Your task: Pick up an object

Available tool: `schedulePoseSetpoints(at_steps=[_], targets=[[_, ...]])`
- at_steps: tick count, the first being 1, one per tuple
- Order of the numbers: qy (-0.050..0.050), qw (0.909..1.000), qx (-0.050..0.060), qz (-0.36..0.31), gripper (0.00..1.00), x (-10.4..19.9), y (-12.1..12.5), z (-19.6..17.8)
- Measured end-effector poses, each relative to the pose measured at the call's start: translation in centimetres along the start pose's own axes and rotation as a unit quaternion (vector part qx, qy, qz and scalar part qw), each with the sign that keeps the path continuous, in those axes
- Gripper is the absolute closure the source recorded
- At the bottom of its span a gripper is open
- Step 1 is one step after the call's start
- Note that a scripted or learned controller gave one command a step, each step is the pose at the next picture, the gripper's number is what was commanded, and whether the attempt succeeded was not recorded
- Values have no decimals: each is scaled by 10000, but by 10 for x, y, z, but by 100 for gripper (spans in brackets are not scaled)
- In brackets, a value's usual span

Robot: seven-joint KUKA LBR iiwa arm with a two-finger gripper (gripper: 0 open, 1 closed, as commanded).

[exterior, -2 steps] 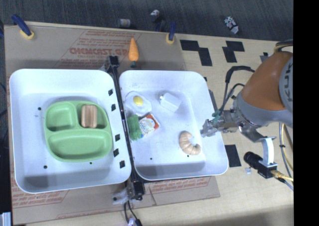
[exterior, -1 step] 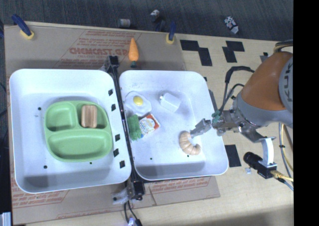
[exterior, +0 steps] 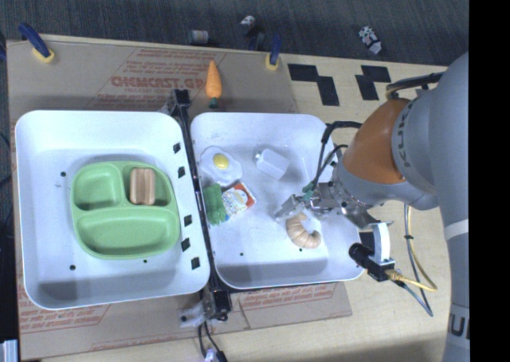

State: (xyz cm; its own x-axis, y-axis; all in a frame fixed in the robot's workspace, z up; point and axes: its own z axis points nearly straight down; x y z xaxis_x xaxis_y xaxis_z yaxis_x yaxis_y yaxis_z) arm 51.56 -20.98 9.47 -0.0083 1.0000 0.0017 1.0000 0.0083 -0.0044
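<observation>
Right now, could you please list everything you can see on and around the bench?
bins: 2, white, side by side on the bench
tray: 1, green, left bin
bread: 1, brown, tray's upper right compartment
fried egg: 1, white and yellow, right bin
clear cup: 1, pale, right bin
packet: 1, white and orange, right bin
cucumber: 1, green, right bin
croissant: 1, tan, right bin
carrot: 1, orange, behind bins
clamps: 2, blue, bench's far edge
arm: 1, grey and orange, right
gripper: 1, just above croissant
</observation>
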Motion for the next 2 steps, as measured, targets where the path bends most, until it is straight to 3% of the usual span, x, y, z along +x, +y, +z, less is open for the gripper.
schedulePoseSetpoints(at_steps=[1,2], targets=[[21,10000,0,-28,100,2,2,-12],[-4,10000,-22,11,100,47,-39,-107]])
